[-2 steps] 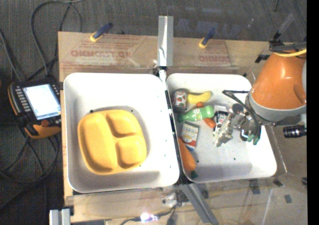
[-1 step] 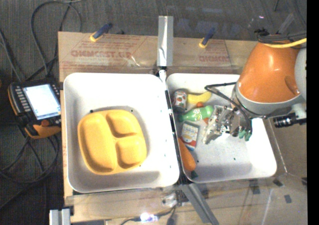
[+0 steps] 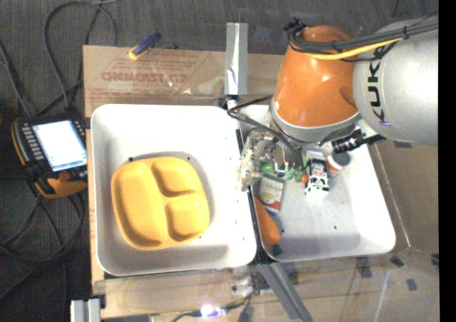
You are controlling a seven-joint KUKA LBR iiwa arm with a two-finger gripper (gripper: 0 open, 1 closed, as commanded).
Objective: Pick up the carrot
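Two shallow white plastic bins sit side by side on the bench. The left bin (image 3: 100,171) has rounded corners and a smooth matte floor; it holds a yellow sectioned tray (image 3: 162,201), a rounded square with three moulded compartments and a soft sheen.

The arm (image 3: 399,89) enters from the right, a smooth grey shell with a glossy orange band (image 3: 313,78) above the wrist, black cables looped across its top. The gripper (image 3: 255,160) hangs low over the left edge of the right bin (image 3: 356,231), next to the wall shared by the two bins. It is a cluster of metal and pale parts; its opening cannot be made out, and nothing can be confirmed in its grasp.

The carrot (image 3: 268,226) lies in the right bin near its front left corner, along the left wall: a tapered orange shape, matte, just below the gripper and apart from it. A small white-and-blue packet (image 3: 270,190) lies just above the carrot's upper end. A small black-and-white figure (image 3: 317,179) stands further right, beneath the wrist.

A brown cardboard sheet with red print (image 3: 142,78) lies flat behind the left bin.
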